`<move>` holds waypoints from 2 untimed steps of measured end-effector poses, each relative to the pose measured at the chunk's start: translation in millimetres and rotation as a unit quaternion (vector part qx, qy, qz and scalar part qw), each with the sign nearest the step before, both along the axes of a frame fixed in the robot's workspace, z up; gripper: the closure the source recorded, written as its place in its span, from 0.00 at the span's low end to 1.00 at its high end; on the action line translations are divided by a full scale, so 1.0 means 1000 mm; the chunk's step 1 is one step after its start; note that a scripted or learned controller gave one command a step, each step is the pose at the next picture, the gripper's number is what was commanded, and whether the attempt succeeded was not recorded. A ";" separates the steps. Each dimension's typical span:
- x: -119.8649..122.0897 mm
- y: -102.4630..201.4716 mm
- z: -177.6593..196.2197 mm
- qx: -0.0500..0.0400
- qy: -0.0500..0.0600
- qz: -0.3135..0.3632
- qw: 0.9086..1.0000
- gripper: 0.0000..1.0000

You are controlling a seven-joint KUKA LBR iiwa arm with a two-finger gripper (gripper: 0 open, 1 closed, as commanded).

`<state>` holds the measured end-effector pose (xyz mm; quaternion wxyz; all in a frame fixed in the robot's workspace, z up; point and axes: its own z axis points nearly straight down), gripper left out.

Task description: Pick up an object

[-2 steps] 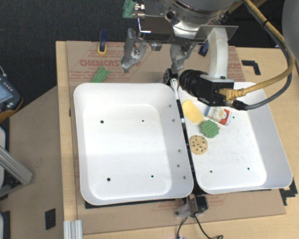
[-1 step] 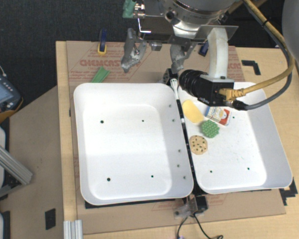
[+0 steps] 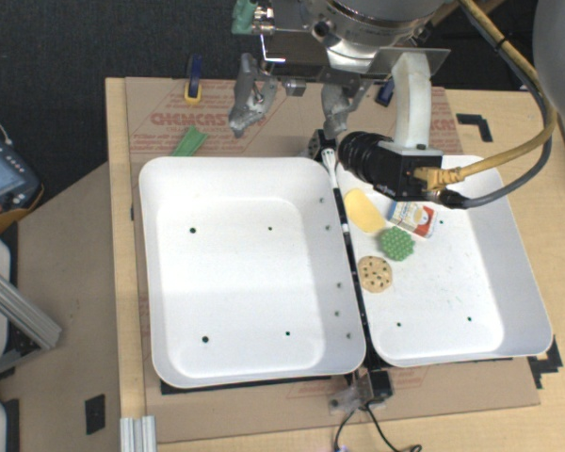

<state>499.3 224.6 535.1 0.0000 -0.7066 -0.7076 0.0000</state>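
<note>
**Gripper open behind the bins, four small things in the right bin**

Cardboard sheet [image 3: 264, 412] under both bins comes nearest to the camera. On it the left bin [image 3: 169, 347] and the right bin [image 3: 508, 332] stand side by side, with their rims touching. The things to pick all lie in the right bin, near the shared rim. A round cookie [image 3: 375, 274] is at the front, and a green bumpy disc [image 3: 396, 244] lies just behind it. Further back are a yellow oval piece [image 3: 363, 211] and, beside it, a small red and white carton [image 3: 414, 218]. The gripper [image 3: 292, 111] hangs over the cardboard behind the far right corner of the left bin. Its two grey fingers [image 3: 248, 106] are spread well apart, with nothing between them. A flat green piece [image 3: 190, 141] lies on the cardboard behind the left bin.
</note>
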 end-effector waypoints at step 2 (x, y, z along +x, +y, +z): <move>0.000 0.000 0.000 0.000 0.000 0.000 1.000 0.00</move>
